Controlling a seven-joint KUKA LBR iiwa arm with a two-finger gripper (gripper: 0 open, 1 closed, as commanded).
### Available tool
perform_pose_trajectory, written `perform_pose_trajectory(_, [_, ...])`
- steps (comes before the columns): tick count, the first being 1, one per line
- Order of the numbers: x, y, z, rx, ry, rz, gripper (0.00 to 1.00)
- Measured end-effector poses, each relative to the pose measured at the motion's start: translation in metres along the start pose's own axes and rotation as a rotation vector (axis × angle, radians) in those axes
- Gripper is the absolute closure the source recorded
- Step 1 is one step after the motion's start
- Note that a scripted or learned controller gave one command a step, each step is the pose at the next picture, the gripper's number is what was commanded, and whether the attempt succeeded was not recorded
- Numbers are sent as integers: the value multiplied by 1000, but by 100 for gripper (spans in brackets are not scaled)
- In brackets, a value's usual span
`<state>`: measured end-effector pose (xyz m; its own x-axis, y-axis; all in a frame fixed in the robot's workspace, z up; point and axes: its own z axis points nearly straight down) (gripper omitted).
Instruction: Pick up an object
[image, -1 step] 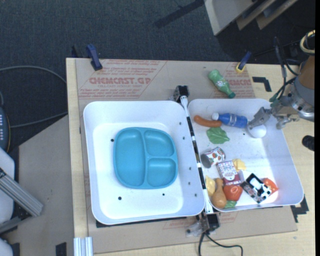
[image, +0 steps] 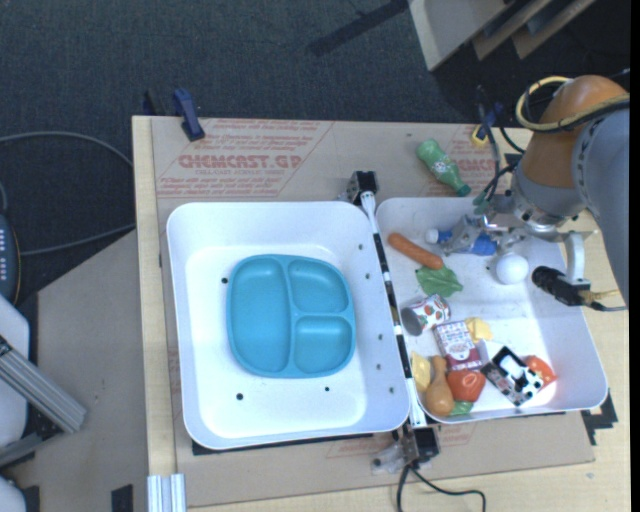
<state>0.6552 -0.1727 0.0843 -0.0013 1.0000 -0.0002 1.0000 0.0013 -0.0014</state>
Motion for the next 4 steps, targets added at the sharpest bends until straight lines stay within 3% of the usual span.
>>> perform_pose_trajectory(1, [-32,9,0,8,0,0,0])
perform_pose_trajectory(2, [-32,9,-11,9,-2,-2,100])
perform_pose_trajectory(3, [22,9,-46,9,1,-1,100])
perform_pose_trajectory(4, [22,11,-47,0,0,0,0])
